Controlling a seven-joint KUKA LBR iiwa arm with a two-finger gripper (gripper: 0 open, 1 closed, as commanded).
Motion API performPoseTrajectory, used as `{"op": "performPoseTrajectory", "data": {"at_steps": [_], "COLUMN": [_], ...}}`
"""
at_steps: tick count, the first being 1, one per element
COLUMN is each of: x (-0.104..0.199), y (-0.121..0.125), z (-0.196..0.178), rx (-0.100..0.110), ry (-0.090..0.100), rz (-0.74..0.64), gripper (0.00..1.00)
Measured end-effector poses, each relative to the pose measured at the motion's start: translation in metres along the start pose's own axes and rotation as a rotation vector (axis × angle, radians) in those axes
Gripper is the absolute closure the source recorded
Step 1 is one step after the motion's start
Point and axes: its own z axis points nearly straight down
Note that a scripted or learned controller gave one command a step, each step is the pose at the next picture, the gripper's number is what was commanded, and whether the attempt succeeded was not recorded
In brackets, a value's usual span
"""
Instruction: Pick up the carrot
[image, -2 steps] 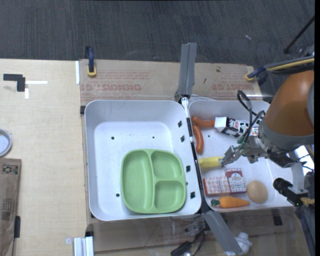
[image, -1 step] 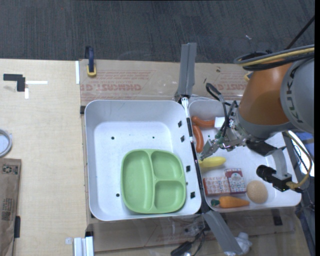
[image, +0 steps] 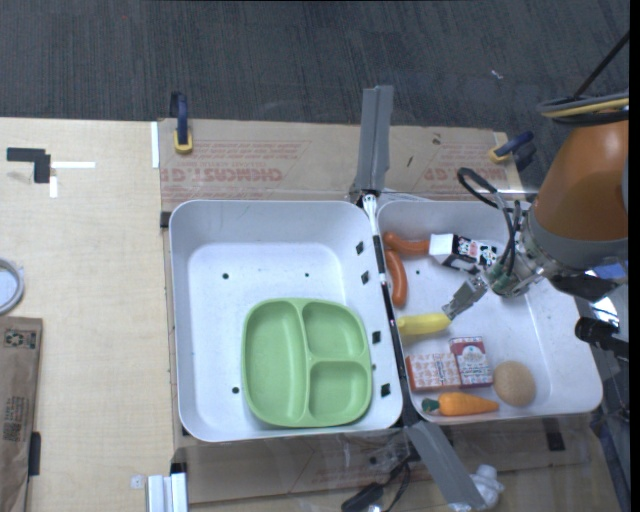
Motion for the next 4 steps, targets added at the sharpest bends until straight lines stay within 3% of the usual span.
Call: {"op": "performPoseTrajectory", "data": {"at_steps": [1, 2, 3, 4], "x": [0.106, 0.029, 0.072, -0.063], "y": [-0.007, -0.043, -0.017, 0.089], "z": [0.004, 0.004, 0.004, 0.023], "rx": [0.002, 0.001, 0.001, -0.002], "ry": [0.003, 0.001, 0.003, -0.002], "rz": [-0.041, -0.121, -0.396, -0.572], "gripper": [0.00, 0.00, 0.00, 0.00]}}
